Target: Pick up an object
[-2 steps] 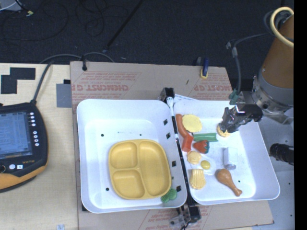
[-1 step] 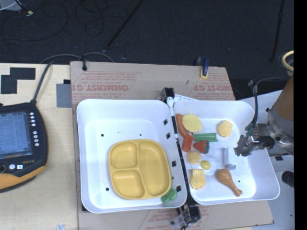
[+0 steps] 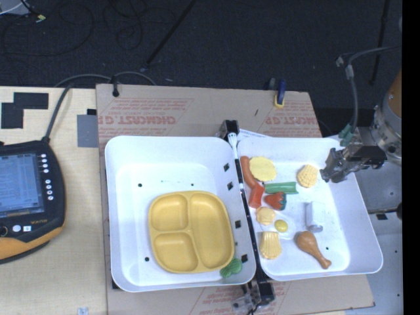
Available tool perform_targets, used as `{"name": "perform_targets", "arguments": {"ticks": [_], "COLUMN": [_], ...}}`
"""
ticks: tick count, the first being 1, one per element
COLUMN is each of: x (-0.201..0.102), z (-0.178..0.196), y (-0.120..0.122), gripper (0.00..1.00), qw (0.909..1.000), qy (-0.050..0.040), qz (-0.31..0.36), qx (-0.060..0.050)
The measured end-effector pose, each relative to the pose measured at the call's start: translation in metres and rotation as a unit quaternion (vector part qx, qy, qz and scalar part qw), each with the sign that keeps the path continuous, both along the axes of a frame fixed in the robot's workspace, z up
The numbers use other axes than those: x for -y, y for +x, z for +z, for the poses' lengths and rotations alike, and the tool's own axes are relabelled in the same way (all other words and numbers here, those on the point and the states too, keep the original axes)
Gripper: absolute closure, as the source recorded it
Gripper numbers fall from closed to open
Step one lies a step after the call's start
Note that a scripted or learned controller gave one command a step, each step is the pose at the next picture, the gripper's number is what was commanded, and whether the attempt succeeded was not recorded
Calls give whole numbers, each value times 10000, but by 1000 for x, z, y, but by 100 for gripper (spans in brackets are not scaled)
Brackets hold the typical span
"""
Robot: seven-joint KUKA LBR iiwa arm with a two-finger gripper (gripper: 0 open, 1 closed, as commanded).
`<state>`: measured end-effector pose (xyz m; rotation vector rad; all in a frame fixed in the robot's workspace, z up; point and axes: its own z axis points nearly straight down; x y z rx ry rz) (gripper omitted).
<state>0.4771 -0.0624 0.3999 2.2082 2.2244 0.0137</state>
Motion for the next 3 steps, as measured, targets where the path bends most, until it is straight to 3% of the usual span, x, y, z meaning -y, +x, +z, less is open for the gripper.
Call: {"name": "perform_targets", "arguments": {"ticks": [1,2,3], "x": [-5,9,-18], "z": [-94,-93,-25], "y": [-2,15,-1], "gripper": [100,100,100], "qw": [9999,10000,10000], "qy": [-1,-6,-2], "qz": [-35,-39,-19], "qx": [-107,-72,-35]}}
